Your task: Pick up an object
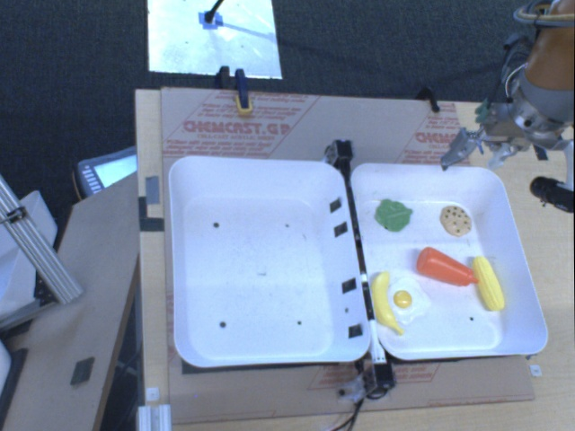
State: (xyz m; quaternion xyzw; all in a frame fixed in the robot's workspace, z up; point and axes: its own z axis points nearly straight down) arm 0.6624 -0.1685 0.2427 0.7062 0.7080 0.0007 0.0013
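The right bin (517, 241) holds several toy foods: a green leafy piece (393, 215), a cookie (455, 220), an orange carrot (444, 267), a yellow corn cob (488, 283), a banana (384, 302) and a fried egg (406, 300). My gripper (478, 150) hangs at the upper right, over the far rim of the right bin and above the cookie. Its fingers are spread apart and hold nothing.
The left bin (189, 241) lies beside the right one, with black clips (340, 206) along the seam between them. A yellow clamp (243, 92) stands at the bench's back edge. A metal sheet (214, 25) lies behind the bench.
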